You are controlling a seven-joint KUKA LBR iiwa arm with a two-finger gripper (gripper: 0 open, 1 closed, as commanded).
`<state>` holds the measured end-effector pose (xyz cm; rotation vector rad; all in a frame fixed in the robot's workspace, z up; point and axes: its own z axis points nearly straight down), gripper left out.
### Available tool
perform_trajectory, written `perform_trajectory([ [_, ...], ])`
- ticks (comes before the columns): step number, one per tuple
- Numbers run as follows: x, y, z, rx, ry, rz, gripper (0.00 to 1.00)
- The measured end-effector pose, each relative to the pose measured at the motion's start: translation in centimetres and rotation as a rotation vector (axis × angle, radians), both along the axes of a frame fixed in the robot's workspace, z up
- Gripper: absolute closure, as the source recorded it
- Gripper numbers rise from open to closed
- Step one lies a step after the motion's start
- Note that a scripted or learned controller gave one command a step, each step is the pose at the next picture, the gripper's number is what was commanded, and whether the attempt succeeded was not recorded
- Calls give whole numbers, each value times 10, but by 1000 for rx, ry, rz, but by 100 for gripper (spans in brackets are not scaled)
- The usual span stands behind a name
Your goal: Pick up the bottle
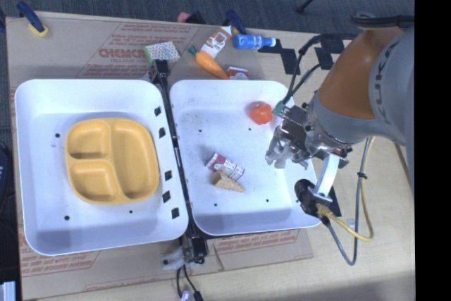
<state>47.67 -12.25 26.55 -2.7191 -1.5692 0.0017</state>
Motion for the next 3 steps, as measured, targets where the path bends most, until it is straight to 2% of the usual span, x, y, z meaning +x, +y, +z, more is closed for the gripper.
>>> perform_trajectory([
  [1,-1,2,-68,1,4,-99,100],
  [2,0,17,-70,-1,1,-325,100],
  [3,-1,-24,-16,0,4,-673,100],
])
